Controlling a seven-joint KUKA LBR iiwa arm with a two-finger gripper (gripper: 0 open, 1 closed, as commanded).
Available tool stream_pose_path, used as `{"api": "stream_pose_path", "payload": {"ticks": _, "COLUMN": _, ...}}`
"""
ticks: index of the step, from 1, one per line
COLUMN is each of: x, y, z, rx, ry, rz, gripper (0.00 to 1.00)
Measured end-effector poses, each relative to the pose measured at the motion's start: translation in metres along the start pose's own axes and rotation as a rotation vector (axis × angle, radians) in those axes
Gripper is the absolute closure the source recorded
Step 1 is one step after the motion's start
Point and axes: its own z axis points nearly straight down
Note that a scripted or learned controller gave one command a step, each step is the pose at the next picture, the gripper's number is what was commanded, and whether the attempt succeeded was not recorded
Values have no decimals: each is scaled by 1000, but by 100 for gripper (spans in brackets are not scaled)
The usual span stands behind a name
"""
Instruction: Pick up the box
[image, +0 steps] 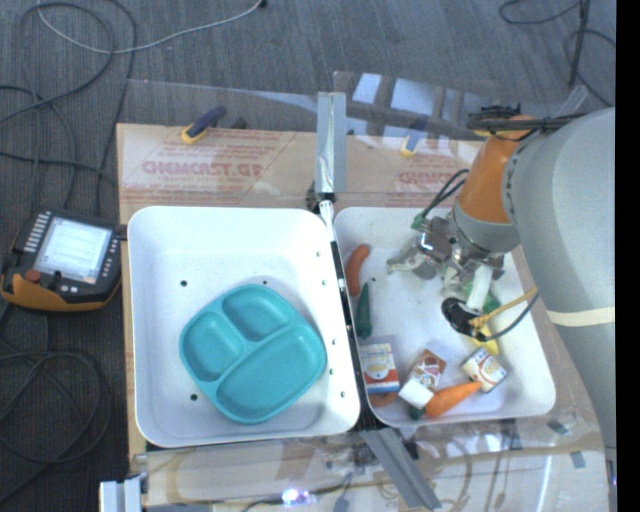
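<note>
From my seat I see the gripper (425, 255) low over the back half of the right bin (535, 400), near its middle, hanging off the grey arm (575, 230) with its orange band. Whether it is open or closed I cannot tell at this slant; the metal parts blur together.

The box (379, 368), red and white, lies near the front of that bin beside the left wall, well apart from the gripper and closer to the camera than it. Just to its right lie a second small carton (427, 374) and an orange carrot (452, 398), the carrot touching the carton's lower end. A third little package (484, 368) sits further right. Between the gripper and the left wall lie a red sausage (356, 268) and, below it, a dark green vegetable (364, 308).

The left bin (160, 250) holds a teal divided plate (254, 350) toward its front. Both bins rest on a brown board (220, 165) with red lettering, with a clamp (203, 122) at its back edge. A teach pendant (60, 260) lies on the dark carpet (90, 60) to the left, among loose cables.
</note>
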Motion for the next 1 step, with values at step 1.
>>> {"api": "stream_pose_path", "payload": {"ticks": 1, "x": 33, "y": 35, "z": 3, "rx": 25, "ry": -12, "rz": 45, "gripper": 0}}
